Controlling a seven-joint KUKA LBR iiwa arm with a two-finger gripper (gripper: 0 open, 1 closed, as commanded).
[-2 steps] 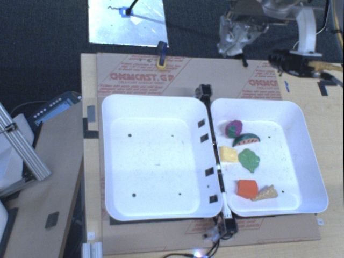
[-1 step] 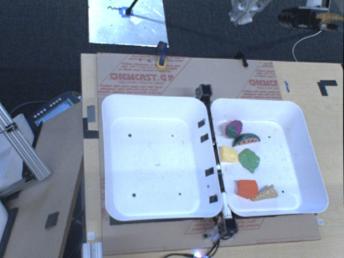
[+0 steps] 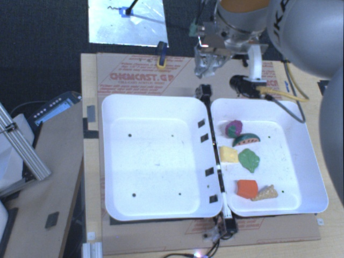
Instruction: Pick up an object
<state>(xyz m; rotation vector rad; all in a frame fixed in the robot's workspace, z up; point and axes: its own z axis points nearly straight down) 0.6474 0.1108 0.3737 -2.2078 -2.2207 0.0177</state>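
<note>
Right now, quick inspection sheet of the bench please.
Surface: bench with left bin and right bin side by side.
Job's things: in right bin, purple piece, watermelon slice, yellow piece, green piece, orange block, tan wedge.
Clutter: yellow clip behind bins.
Hand: above the bins' far edge, nothing seen between fingers.
Cables: yellow cable by right bin.
Surroundings: silver sheet on dark floor.
</note>
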